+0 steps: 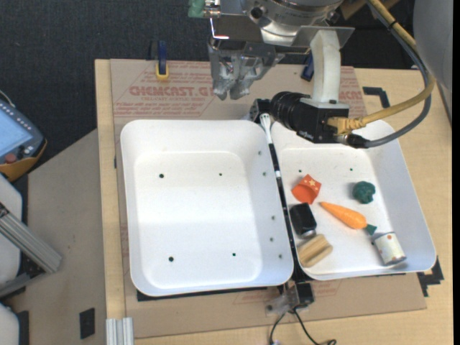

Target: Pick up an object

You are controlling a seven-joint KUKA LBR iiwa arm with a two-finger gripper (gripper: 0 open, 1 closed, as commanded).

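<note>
Above the bins' far edge, the gripper [233, 85] hangs clear of the carrot [343, 215], its opening impossible to tell.

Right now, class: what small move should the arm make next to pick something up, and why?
Probably swing toward the right bin: the gripper hangs above the bench behind the bins, while the carrot, black block and other pieces lie there.

brown bench board [180, 92], dark floor [50, 42]
</note>
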